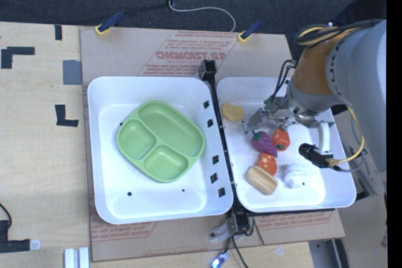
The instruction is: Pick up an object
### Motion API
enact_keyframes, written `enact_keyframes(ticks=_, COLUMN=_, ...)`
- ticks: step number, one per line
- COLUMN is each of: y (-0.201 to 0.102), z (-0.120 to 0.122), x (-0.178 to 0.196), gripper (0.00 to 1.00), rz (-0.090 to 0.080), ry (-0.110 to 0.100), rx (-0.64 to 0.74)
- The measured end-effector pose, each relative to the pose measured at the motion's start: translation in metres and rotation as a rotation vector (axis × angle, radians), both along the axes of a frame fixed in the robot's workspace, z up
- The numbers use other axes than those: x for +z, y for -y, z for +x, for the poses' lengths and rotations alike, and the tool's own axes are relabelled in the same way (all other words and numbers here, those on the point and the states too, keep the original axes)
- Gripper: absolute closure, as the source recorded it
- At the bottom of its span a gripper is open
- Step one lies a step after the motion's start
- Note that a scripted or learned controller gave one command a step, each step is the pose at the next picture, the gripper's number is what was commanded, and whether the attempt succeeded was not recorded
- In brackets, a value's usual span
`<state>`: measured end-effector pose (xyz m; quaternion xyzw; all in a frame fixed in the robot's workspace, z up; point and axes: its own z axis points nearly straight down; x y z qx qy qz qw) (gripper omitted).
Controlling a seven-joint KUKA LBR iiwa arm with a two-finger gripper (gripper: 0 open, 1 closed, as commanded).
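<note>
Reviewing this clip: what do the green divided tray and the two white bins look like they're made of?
Green tray: probably moulded plastic, matte to slightly satin, with an even pale colour and softly rounded compartment ridges. Left bin and right bin: seemingly smooth, slightly glossy white plastic, with rounded corners and a thin rolled rim. Neither can be confirmed by look alone.

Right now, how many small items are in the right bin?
6: yellow piece near the divider, purple and red mid-bin, orange, tan and white in front. The gripper may hide more.

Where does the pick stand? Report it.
Done: the gripper is down in the right bin, beside the purple toy and red toy. In hand: nothing visibly between its fingers. Left: grasp one item and lift it.
</note>
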<state>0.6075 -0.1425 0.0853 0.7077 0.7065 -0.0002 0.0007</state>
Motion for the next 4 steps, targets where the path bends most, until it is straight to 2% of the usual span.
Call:
enact_keyframes(ticks=1, y=0.062, z=-0.054, x=0.001, gripper=0.0, rz=0.0, ry=0.0, rx=-0.003)
enact_keyframes(ticks=2, y=0.059, z=-0.052, x=0.01, gripper=1.0, rz=-0.001, ry=0.001, rx=0.002)
enact_keyframes(ticks=3, y=0.017, z=0.004, x=0.025, gripper=1.0, rz=0.001, ry=0.003, rx=0.008)
enact_keyframes(ticks=4, y=-0.046, z=0.001, x=0.117, gripper=1.0, rz=0.002, ry=0.006, rx=0.009)
